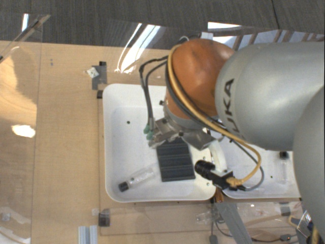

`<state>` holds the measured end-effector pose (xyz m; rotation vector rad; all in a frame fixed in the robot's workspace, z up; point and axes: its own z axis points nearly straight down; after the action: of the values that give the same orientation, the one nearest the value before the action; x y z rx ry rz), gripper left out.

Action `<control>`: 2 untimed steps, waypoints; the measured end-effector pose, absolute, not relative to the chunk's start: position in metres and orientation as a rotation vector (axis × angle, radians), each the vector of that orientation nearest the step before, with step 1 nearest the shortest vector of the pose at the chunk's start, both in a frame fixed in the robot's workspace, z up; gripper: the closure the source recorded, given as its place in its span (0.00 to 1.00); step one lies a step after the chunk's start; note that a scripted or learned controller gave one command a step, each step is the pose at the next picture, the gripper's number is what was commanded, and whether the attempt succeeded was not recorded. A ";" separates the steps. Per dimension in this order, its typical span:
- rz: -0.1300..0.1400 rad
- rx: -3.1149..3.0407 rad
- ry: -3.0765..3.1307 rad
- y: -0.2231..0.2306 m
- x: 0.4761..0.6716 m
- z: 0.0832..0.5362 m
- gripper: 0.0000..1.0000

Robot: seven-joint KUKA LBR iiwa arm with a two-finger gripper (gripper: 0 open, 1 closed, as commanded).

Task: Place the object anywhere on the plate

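Arm (254,85) is reaching over left bin (117,116) | gripper (175,159) is hanging above bin floor, state I cannot tell | clear tube with black cap (136,179), perhaps the object, is lying near front-left corner, just beside gripper.

- A robot lab or test cell.
- A KUKA arm (264,85) with cabling hangs over white bins (117,136) on a wooden bench (61,136).
- Clear guard panels stand at the bench's edges.
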<state>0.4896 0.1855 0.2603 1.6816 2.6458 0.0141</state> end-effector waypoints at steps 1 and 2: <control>0.003 1.959 2.455 0.226 0.487 0.180 1.00; 0.002 2.016 2.409 0.159 0.487 0.114 1.00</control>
<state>0.4871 0.1595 0.1143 2.0159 2.4093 0.0024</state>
